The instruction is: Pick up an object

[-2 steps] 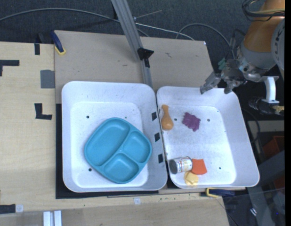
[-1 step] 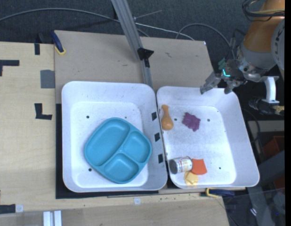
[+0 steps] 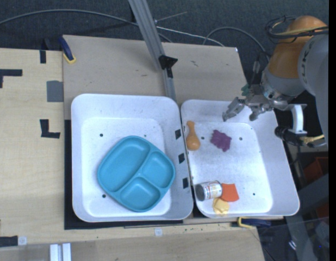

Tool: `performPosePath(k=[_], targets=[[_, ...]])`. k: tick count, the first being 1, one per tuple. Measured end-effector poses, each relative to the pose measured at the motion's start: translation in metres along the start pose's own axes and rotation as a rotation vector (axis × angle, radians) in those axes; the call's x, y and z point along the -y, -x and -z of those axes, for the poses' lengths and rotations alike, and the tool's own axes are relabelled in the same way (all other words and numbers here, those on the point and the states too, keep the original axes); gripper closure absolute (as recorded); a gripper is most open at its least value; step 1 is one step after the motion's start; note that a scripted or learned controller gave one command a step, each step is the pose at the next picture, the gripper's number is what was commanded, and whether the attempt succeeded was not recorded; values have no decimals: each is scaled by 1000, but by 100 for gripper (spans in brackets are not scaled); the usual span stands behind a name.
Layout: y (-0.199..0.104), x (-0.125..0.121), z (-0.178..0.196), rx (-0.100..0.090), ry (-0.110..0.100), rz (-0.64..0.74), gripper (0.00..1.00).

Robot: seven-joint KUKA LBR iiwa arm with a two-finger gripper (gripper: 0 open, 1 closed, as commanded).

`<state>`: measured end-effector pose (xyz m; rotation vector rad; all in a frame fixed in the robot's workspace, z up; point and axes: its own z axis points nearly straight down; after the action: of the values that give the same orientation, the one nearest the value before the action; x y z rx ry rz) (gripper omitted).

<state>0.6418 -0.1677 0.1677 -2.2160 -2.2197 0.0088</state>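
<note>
**Pincer poised over the right bin, nothing picked yet**

The pincer [image 3: 245, 111] hangs over the far rim of the right shallow white bin [image 3: 277, 162] with its two fingers spread apart and nothing between them. Judged from this, the step in hand is the approach, before any grasp.

Nearest to it, a little down and to the left in the view, lies a crumpled purple soft piece [image 3: 221, 140]. Further left, by the bin's dividing wall, is an orange-tan pear-shaped toy [image 3: 193, 137]. Well away at the near edge sit a small metal can on its side [image 3: 209, 191], an orange flat piece [image 3: 230, 192] and a small yellow lump [image 3: 221, 206], bunched together. The left white bin [image 3: 84, 145] holds a blue compartment plate [image 3: 136, 173].

The next move probably calls for choosing the purple piece, centring over it, descending and closing.
</note>
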Motion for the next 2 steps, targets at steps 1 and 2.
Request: performPosePath(k=[1,2], targets=[[-2,6,-64,0,-1,0,0],[-3,7,-80,1,4,1,0]])
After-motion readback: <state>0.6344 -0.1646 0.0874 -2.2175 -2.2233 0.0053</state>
